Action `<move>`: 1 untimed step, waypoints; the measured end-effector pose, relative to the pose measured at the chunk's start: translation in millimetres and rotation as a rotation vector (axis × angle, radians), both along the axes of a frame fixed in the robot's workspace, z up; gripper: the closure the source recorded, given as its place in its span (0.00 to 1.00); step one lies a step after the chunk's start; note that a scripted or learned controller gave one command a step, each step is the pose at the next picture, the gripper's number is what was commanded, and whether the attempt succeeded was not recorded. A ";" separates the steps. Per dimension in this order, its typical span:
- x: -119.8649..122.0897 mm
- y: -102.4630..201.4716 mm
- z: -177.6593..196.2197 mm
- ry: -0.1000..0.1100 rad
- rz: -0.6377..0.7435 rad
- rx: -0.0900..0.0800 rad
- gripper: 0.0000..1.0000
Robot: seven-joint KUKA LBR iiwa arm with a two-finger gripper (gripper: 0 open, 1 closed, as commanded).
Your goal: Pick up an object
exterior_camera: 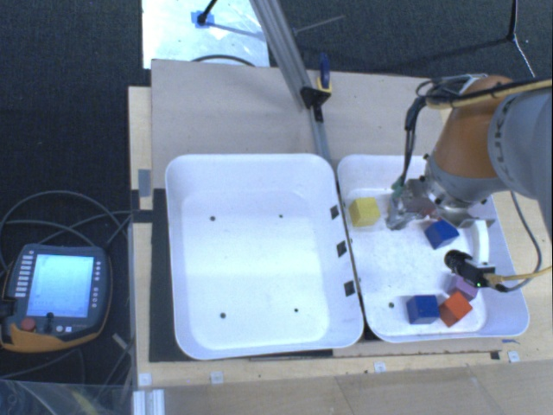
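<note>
1. The gripper (399, 217) hangs low in the right bin (380, 318), just right of the yellow block (364, 212).
2. Whether it is clenched or released, I cannot tell.
3. Two blue blocks (422, 309), an orange block (454, 309) and a purple block (463, 287) lie further right of the yellow one.
4. Nothing looks lifted; the pick seems undone.

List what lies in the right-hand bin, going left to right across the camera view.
yellow block → gripper → lower blue block → upper blue block → orange block. The purple block by the orange one overlaps it, so it is left out.
</note>
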State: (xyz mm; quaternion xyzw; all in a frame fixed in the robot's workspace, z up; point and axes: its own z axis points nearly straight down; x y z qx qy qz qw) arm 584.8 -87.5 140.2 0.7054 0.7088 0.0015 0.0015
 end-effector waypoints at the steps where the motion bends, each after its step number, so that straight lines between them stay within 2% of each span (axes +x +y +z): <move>1: -0.6 -10.3 51.3 -0.003 -0.003 -0.002 1.00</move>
